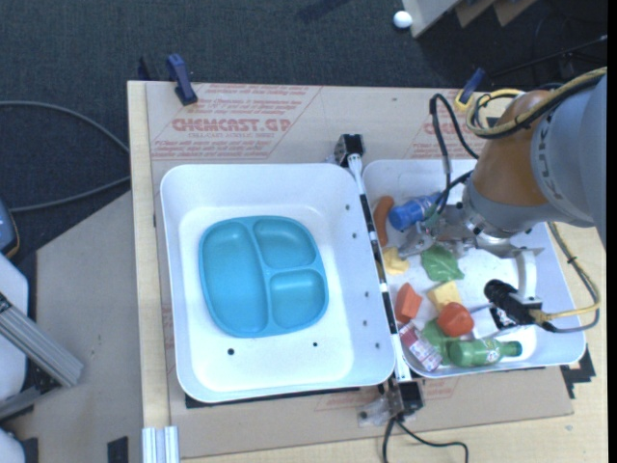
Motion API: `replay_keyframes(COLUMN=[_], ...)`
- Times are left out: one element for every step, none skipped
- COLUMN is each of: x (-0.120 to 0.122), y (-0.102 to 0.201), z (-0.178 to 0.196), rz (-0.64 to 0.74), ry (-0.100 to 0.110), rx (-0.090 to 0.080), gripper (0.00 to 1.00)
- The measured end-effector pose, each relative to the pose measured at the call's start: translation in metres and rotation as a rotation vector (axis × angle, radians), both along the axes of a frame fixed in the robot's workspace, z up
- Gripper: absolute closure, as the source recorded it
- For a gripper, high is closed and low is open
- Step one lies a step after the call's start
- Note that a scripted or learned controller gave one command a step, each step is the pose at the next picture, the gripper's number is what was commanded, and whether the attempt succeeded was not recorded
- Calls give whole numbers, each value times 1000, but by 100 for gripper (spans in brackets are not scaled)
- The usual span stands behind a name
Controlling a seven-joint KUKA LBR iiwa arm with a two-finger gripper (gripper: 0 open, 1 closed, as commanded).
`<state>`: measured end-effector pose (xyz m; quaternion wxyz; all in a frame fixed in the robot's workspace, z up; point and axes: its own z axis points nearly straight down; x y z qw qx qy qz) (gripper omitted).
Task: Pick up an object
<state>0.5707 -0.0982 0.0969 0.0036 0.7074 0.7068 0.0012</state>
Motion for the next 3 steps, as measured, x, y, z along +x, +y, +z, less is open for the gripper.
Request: replay_keyframes(x=[-2,-5,-3], y=[2,3,3], z=[-8,-8,-9], rz=[0,-1,0], ry=[-4,-6,-1], rx=[2,1,2], gripper=[0,0,0])
